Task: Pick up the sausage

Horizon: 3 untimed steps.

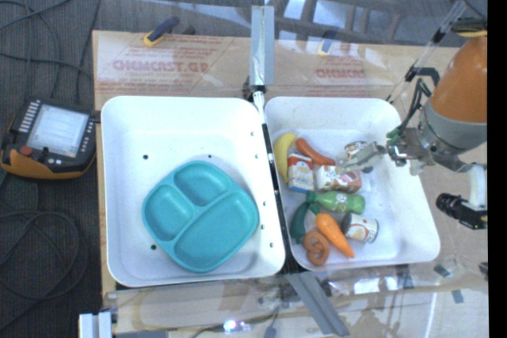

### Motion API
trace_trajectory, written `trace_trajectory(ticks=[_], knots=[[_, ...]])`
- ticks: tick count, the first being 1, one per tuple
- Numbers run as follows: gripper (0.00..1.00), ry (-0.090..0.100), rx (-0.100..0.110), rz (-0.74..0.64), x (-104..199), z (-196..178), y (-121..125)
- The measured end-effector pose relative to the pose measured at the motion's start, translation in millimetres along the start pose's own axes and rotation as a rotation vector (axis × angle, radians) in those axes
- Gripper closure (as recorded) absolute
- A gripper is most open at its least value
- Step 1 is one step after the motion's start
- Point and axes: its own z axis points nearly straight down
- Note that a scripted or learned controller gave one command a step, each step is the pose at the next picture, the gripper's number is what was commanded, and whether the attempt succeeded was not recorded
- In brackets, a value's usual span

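The sausage (314,152) is a short orange-red link lying at a slant in the right bin (412,210), just right of a yellow banana (283,154). My gripper (359,154) hangs low over the bin's upper middle, a little to the right of the sausage and apart from it. It is above a small labelled food packet (339,180). Nothing shows held in it. The arm, with its orange band (463,83), reaches in from the right.
Around the sausage lie a small carton (299,172), a green vegetable (337,203), a carrot (334,234), a pretzel (317,250) and a small can (362,229). The left bin (135,131) holds a teal divided plate (201,215). A pendant (49,140) lies at far left.
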Motion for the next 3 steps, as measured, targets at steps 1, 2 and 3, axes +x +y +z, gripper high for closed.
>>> trace_trajectory(ticks=[1,2,3], knots=[[0.00,0.000,-0.001,-0.123,37.6,106.6,2.6],[0.00,0.000,-0.001,-0.170,55.4,104.9,29.9],[0.00,-0.003,0.001,0.019,55.1,111.5,92.1]])
